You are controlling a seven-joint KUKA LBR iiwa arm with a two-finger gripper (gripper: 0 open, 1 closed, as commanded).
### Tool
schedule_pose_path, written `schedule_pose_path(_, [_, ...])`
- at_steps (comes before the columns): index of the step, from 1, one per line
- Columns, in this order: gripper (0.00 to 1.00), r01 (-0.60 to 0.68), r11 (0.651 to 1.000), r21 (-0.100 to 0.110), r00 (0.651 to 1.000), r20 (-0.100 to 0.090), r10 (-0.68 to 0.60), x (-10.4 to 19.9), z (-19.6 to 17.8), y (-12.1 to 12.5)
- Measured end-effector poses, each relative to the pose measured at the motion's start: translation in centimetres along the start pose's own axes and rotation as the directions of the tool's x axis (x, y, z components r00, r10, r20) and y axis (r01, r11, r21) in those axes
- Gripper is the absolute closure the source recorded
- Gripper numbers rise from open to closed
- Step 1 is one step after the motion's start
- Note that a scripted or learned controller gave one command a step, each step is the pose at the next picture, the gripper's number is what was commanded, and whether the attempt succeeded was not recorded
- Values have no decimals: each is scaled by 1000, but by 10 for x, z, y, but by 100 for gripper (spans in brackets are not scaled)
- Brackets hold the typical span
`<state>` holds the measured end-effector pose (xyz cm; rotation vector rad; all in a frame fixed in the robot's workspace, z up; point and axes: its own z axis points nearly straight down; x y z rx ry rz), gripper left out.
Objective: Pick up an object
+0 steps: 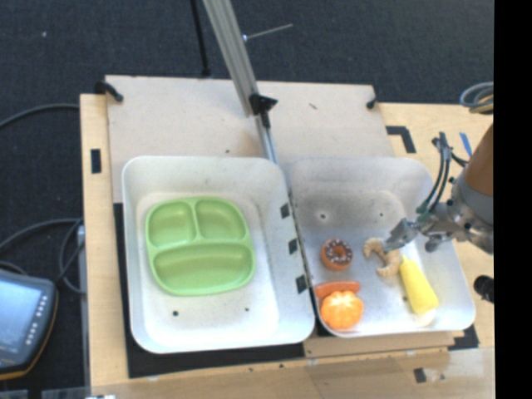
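Yellow corn (417,289) lies just near of the fingers (410,233), its long side pointing near and right. I cannot tell if they are apart or together.

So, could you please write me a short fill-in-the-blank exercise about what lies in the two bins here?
1. The green divided tray lies in the ____ bin.
2. The tray has ____ compartments.
3. The yellow corn cob lies in the right bin, to the ____ of the orange.
4. The small chocolate ____ lies above the orange.

Missing words: left; three; right; doughnut
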<state>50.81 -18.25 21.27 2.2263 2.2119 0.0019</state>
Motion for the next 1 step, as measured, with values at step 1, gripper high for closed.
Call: schedule_pose_path(1, [0,16,1000,1,1000,-5,-16,112,-15,-18])
